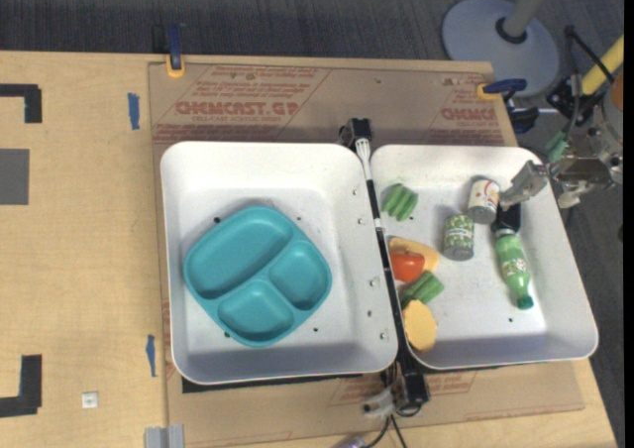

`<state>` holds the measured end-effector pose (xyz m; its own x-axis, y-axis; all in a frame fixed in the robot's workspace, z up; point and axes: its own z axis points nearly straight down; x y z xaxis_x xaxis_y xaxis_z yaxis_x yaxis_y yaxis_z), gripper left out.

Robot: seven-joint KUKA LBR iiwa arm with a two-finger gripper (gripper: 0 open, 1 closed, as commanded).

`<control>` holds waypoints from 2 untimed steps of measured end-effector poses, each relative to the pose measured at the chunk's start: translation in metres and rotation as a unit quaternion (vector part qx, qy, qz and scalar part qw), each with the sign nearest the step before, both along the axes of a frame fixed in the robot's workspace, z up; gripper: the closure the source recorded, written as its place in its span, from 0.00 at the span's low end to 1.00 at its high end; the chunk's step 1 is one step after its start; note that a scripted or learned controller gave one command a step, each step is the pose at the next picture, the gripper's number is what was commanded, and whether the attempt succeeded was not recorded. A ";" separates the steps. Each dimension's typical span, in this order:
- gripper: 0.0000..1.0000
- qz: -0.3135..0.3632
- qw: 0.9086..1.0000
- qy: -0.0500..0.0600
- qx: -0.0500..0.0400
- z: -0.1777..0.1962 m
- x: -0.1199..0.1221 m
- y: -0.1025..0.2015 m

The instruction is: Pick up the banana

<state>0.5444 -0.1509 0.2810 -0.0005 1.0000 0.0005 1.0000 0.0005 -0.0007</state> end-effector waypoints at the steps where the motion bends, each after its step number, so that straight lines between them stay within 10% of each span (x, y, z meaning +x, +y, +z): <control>1: 0.00 -0.145 0.989 0.002 0.000 -0.033 -0.056 0.118; 2: 0.00 -0.085 0.996 -0.001 -0.001 0.042 -0.062 0.026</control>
